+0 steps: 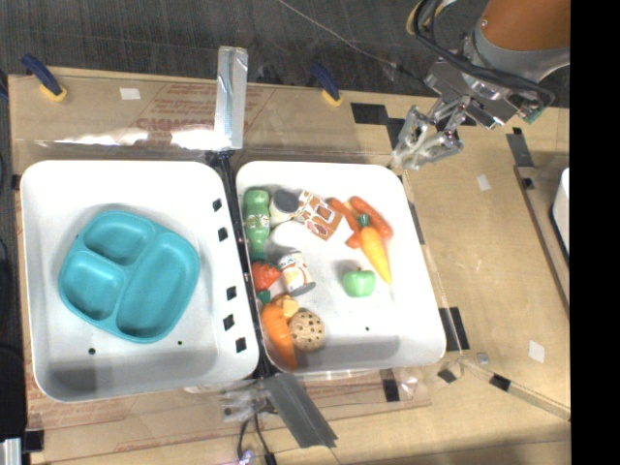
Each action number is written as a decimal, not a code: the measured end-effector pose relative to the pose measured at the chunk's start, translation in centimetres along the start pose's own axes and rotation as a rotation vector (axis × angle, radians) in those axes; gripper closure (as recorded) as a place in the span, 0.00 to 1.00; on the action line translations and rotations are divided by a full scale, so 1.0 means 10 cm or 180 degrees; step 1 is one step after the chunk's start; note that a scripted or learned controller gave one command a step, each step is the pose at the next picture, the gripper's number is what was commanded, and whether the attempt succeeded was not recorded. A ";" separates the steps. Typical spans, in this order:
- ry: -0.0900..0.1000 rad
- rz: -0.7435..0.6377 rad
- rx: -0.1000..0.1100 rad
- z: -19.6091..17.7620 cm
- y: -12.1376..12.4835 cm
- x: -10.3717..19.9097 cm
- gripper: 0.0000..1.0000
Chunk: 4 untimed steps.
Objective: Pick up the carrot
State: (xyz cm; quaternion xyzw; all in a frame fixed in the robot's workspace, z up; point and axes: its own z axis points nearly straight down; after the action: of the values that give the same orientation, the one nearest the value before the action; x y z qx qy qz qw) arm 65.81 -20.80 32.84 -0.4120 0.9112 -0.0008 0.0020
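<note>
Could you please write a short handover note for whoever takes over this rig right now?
Gripper: above the right bin's back right corner, holding nothing; whether its fingers are open I cannot tell.
Carrot: lies in the right bin near its back right, beside the yellow cone-shaped toy.
Teal plate: in the left bin.
Done: nothing grasped yet.
Left: descend on the carrot, grip, lift.

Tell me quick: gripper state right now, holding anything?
Gripper: open, holding nothing; it sits above the top right corner of the right bin, apart from the carrot.
</note>
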 end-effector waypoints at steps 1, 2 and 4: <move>0.0003 -0.1581 -0.0018 0.21 0.12 -0.13 1.00; -0.0002 -0.3040 -0.0007 -0.05 0.00 0.01 1.00; -0.0010 -0.5755 -0.0005 0.38 0.11 -0.12 1.00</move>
State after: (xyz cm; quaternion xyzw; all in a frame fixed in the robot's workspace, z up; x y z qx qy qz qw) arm 65.80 -19.21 28.99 -0.9708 0.2399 -0.0009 0.0015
